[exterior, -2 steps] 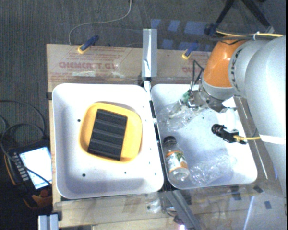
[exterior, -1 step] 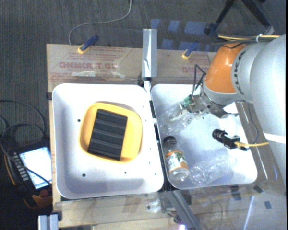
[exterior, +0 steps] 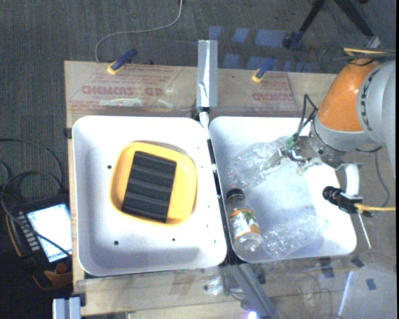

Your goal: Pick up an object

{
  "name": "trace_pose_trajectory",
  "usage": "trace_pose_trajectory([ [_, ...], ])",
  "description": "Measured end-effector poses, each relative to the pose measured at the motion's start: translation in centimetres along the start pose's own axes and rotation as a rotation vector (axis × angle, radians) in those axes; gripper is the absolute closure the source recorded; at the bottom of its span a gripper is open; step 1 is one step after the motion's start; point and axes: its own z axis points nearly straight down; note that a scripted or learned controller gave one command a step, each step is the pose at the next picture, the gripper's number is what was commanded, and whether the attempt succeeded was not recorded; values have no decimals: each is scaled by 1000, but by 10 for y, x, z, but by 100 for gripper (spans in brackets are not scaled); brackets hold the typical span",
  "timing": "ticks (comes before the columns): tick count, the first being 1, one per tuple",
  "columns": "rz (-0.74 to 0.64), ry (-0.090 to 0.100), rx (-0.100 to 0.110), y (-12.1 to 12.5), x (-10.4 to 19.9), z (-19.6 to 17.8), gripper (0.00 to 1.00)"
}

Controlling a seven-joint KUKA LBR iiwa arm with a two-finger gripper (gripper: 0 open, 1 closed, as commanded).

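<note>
The right bin [exterior: 289,190] holds a crumpled clear plastic piece [exterior: 256,159] at its back. A small bottle [exterior: 243,222] with a black cap and an orange-green label lies near the front left, and another clear plastic piece [exterior: 294,230] lies near the front. My gripper [exterior: 298,151] sits low at the bin's back right, right at the edge of the crumpled plastic. I cannot make out whether it touches the plastic. In the left bin [exterior: 86,198] a yellow dish [exterior: 186,181] carries a black ridged block [exterior: 149,186].
A metal post [exterior: 207,72] stands at the back between the bins, with blue clamps [exterior: 122,61] [exterior: 265,68] on the board behind. A black connector on a cable [exterior: 339,197] hangs over the right bin's right rim. My arm's orange band [exterior: 342,105] looms above the back right corner.
</note>
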Motion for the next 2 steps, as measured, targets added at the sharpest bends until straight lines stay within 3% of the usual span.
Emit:
trace_pose_trajectory([
  [1, 72, -2, -1, 57, -8, -73, 0],
  [2, 105, 1, 0, 6, -7, -102, 0],
])
